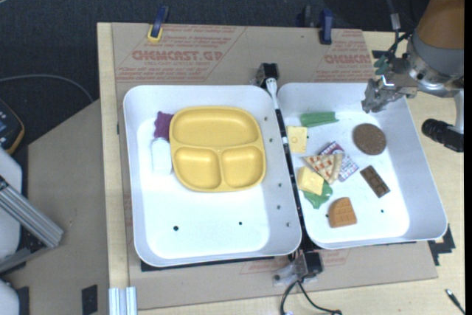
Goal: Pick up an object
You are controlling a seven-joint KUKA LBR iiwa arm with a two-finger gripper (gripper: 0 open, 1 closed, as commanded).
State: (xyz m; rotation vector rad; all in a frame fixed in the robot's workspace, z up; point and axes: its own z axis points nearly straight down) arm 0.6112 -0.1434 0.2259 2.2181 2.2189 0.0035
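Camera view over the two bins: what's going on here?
The arm's pincer hangs over the upper edge of the right bin, holding nothing visible. Nearest it lie a round brown cookie and a green piece. The left bin holds a yellow divided tray.

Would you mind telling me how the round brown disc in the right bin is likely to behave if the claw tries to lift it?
The round brown disc lies flat on the right bin floor, so it probably won't roll. It looks thin and low, so fingers may struggle to get under its edge, and it could slide on the smooth white surface. The claw is near the bin's rear edge, beyond the disc.
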